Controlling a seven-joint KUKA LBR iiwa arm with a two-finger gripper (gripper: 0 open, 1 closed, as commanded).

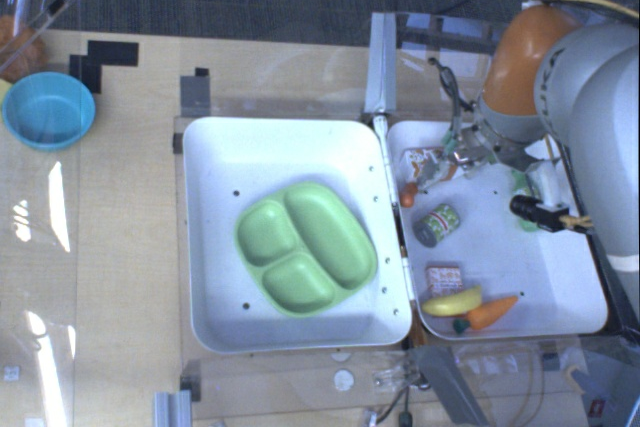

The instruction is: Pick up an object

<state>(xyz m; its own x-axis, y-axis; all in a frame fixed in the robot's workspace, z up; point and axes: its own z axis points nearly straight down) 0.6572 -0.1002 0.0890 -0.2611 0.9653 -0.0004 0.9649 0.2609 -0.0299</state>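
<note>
Nothing is lifted yet: the gripper [450, 158] hovers by the right white bin's [590, 310] far-left corner; jaws' state unclear, green can [437, 224] untouched.

A green three-compartment plastic tray [305, 247] is set in the left white bin [210, 215]. In the right white bin [575, 290], a small green can [437, 224] is placed centrally, with a yellow banana [451, 302] and an orange carrot [491, 312] laid side by side at the near edge. A blue bowl [48, 110] is placed on the surface [110, 265], far left.
</note>
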